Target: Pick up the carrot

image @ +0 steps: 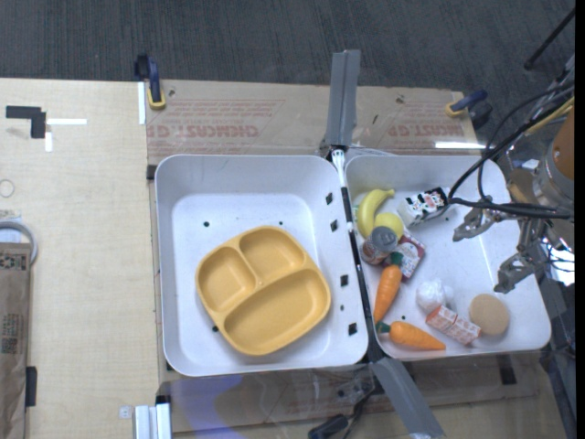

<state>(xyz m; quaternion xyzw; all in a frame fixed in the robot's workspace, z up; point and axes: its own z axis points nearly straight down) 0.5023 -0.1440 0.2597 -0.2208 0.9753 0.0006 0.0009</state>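
Task not begun. Two carrots [388, 293] lie in right bin [475, 167], left side. Jaws [494, 250] apart, empty, right of carrots.

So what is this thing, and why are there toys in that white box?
It is a robot arm reaching in from the right, seen by a camera looking down from above. At its end is a gripper, like two metal fingers, hanging over the right bin and holding nothing.

The right bin holds toy food: two carrots, one standing along the bin's left wall and one lying near the front, plus a banana, a round bun and some small packets. The left bin holds a yellow divided plate.

The robot is supposed to pick up a carrot.
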